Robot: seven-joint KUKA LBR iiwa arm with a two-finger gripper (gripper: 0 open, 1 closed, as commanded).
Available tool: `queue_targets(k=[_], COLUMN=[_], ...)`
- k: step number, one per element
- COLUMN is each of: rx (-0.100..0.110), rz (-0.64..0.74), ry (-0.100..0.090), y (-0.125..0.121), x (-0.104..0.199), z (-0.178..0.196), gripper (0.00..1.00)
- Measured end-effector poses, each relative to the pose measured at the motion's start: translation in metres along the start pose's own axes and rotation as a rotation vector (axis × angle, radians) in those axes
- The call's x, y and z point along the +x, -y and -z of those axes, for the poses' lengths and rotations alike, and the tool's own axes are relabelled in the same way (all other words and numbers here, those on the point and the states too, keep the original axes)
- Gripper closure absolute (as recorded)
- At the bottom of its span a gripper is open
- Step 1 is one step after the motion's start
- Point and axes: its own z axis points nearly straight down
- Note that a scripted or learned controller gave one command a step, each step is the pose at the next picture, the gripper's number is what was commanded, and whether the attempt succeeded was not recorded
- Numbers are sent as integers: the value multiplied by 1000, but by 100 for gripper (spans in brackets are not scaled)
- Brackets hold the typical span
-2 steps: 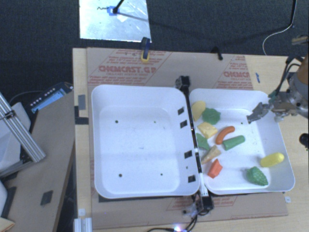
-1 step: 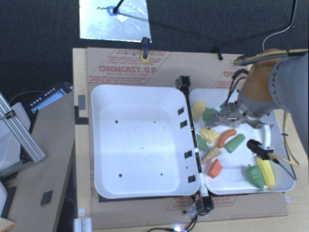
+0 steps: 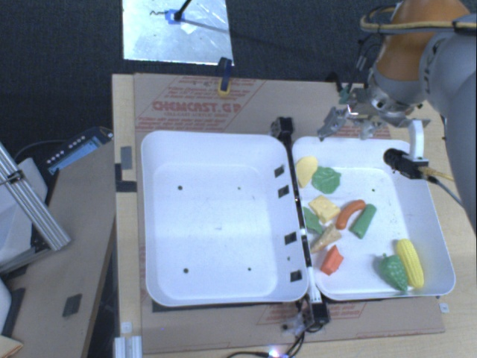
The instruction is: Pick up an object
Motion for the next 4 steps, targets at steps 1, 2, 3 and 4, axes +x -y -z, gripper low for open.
queue_targets(k=[1,2,3,4], rx=[24,8,21,15], rz=[-14,-2,-6,-4], ry=[0,-1,1,0], y=[11,4,9,6], x=[-58,-4,-8,-7], z=[-134,-37,-131,-115], gripper=[0,0,0,100])
